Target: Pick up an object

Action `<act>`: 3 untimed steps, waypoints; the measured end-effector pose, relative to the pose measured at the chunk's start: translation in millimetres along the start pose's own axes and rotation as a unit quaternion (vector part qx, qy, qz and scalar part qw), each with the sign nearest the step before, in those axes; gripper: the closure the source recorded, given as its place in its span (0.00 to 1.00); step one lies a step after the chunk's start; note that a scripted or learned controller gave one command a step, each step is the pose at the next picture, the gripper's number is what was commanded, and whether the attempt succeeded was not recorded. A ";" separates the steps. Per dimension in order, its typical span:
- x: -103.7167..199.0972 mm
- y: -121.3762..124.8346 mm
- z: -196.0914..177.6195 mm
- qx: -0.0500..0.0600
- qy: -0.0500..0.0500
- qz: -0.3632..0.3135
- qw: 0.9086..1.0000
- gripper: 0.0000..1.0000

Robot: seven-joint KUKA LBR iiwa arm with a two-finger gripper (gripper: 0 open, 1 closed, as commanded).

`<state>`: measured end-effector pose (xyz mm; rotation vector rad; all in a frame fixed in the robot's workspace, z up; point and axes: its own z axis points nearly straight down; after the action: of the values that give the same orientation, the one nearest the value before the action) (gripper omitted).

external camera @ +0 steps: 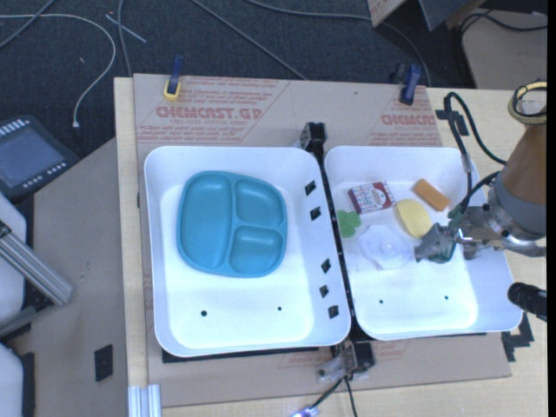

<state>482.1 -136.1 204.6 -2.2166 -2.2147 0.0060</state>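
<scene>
**Pick not yet secured: gripper low in right bin, nothing confirmed in grasp**

The bench (226,102) carries two shallow white bins side by side. The left bin (174,320) holds a blue divided plate (232,223), lying flat toward the bin's 10 o'clock area and well apart from all other items. The right bin (417,315) holds the small objects, all gathered in its upper half.

The arm (526,185) enters from 3 o'clock of the view and reaches down into the right bin. The gripper (436,248) sits low near the bin's centre, slightly toward 3 o'clock. Whether its tips are spread or closed cannot be told; the wrist hardware masks them, and no object is seen between them.

Candidate objects, largest first: a clear, pale plastic piece (385,250) lies at 9 o'clock of the gripper, near it. A red-and-white packet (370,197) lies at 11 o'clock of the bin. A yellow rounded object (413,218) rests just at 11 o'clock of the gripper, close beside it. An orange block (430,194) lies at 12 o'clock of the gripper. A small green item (348,224) sits against the bin's 9 o'clock wall.

Assessment: approach appears done; every object rests on the bin floor. Grasp and lift remain outstanding.
</scene>
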 end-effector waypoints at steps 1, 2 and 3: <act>7.6 7.0 55.8 0.000 0.000 -0.001 1.000 0.00; 7.1 6.8 120.0 0.000 0.000 0.000 1.000 0.00; 6.7 8.4 106.1 -0.003 0.000 0.000 1.000 1.00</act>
<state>489.6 -129.1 98.5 -2.2202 -2.2181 -0.0003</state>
